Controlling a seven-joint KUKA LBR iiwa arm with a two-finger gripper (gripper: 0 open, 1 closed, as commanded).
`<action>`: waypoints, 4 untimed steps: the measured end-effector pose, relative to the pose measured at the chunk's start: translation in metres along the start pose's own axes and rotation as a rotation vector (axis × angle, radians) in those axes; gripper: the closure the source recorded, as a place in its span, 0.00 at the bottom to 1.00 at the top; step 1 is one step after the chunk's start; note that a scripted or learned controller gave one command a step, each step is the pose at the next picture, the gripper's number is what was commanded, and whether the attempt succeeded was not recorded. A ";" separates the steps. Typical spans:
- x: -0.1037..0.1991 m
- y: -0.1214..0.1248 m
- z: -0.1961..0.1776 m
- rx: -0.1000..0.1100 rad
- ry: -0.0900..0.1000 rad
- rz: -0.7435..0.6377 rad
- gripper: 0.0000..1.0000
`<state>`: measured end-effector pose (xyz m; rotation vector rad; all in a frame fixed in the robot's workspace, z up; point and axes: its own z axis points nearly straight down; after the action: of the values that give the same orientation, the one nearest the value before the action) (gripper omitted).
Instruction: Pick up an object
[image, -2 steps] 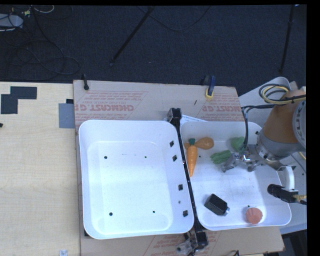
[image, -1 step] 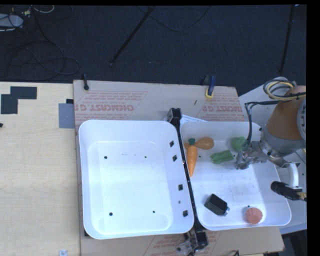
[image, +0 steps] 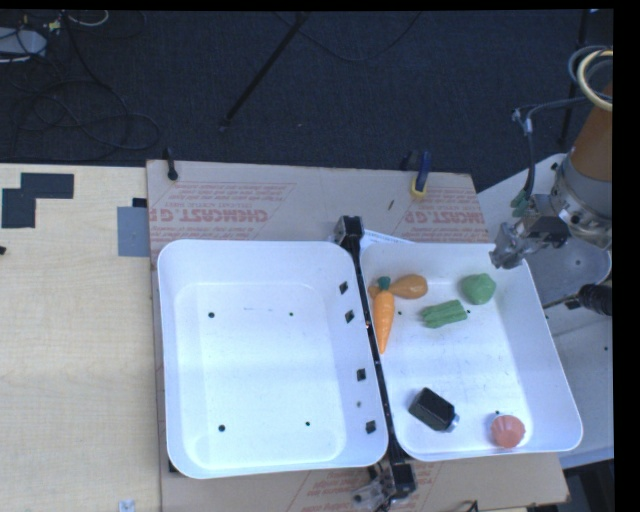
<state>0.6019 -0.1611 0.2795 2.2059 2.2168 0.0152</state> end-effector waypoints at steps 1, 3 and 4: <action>0.073 0.004 -0.066 0.010 0.005 -0.003 1.00; 0.205 -0.070 -0.143 0.021 0.004 0.000 1.00; 0.292 -0.101 -0.169 0.018 0.006 -0.005 1.00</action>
<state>0.4963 0.1314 0.4454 2.2115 2.2344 0.0016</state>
